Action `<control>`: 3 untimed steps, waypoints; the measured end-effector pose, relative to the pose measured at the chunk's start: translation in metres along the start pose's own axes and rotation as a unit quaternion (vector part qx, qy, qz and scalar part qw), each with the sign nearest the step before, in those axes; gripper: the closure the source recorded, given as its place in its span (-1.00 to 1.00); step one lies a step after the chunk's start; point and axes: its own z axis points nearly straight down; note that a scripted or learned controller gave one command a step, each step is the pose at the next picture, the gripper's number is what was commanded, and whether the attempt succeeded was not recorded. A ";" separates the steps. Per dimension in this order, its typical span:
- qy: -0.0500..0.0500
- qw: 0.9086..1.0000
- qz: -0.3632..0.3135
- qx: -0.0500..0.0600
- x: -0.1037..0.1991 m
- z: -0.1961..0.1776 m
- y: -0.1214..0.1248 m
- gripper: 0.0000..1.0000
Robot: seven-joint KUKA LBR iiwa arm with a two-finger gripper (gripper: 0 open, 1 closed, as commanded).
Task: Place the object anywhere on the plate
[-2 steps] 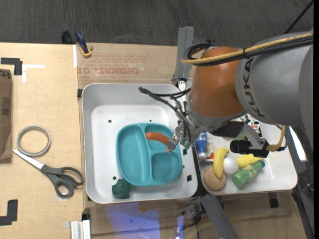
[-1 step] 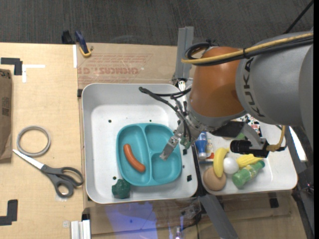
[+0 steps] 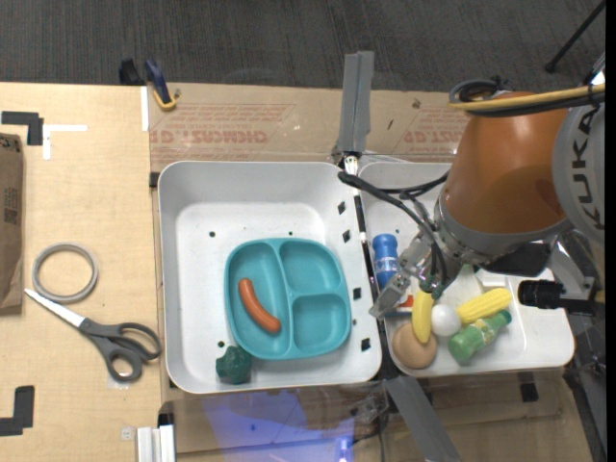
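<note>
Teal three-compartment plate (image 3: 308, 269) in left bin, sausage (image 3: 260, 305) seemingly inside.

Plate (image 3: 289, 298) in left bin (image 3: 183, 258), sausage (image 3: 260, 305) on its left compartment.

We see a teal plate (image 3: 289, 298) with three compartments in the left white bin (image 3: 192, 258); on the plate lies an orange-red sausage (image 3: 260, 305); just off the plate's near-left corner sits a dark green lump (image 3: 233, 365). To the plate's right, in the other bin, we see a blue can (image 3: 385, 258), a yellow banana (image 3: 423, 316), a white ball (image 3: 445, 320), a yellow corn cob (image 3: 484, 304), a green bottle (image 3: 474, 339) and a tan round thing (image 3: 414, 349). Far left of the plate lie grey-handled scissors (image 3: 101, 335).
</note>
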 end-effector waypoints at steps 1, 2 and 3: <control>0.000 1.000 0.001 0.000 -0.001 -0.009 0.000 1.00; 0.001 1.000 0.014 0.001 0.048 0.044 0.058 1.00; 0.000 0.980 0.198 0.000 0.028 0.044 0.034 1.00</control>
